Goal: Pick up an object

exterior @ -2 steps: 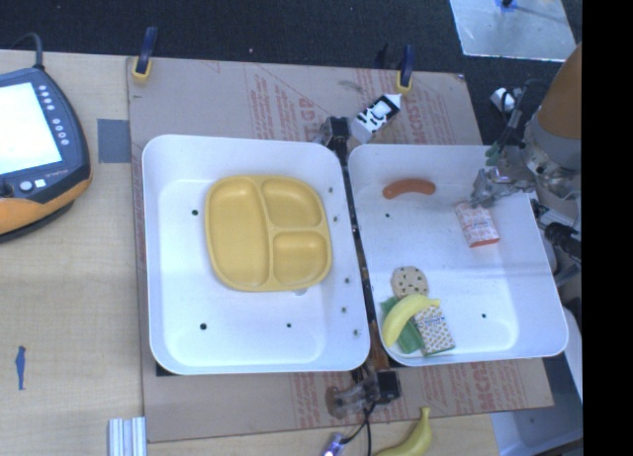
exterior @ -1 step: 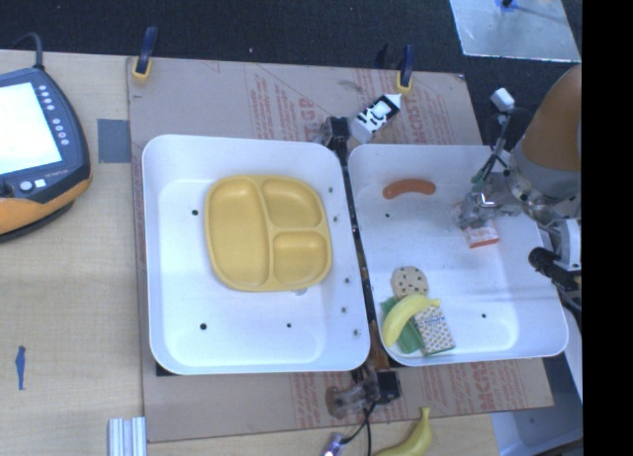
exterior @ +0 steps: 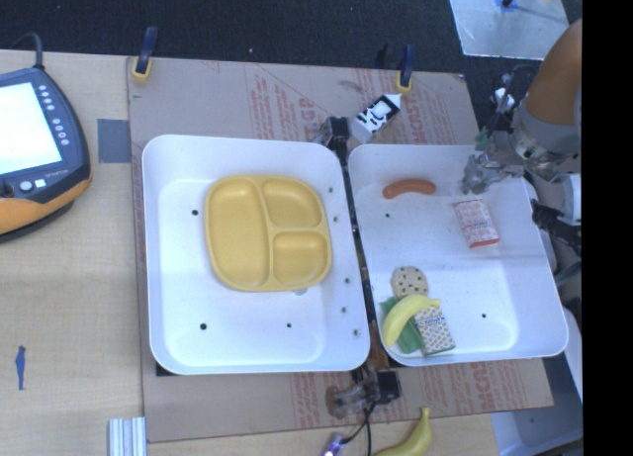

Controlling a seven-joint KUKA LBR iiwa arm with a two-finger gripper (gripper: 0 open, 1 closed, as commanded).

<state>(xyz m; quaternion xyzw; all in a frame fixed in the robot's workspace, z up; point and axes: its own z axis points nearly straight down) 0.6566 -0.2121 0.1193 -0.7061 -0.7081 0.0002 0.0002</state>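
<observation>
Hovering my jaws at the right bin's far edge, their state indiscernible, I note the sausage just beside, leftward, long axis pointing back at me.

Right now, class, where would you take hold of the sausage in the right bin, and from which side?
Grip the sausage across its narrow middle, coming straight down from above. It lies flat and alone on the right bin floor, long axis left to right, so the fingers should close front to back.
</observation>
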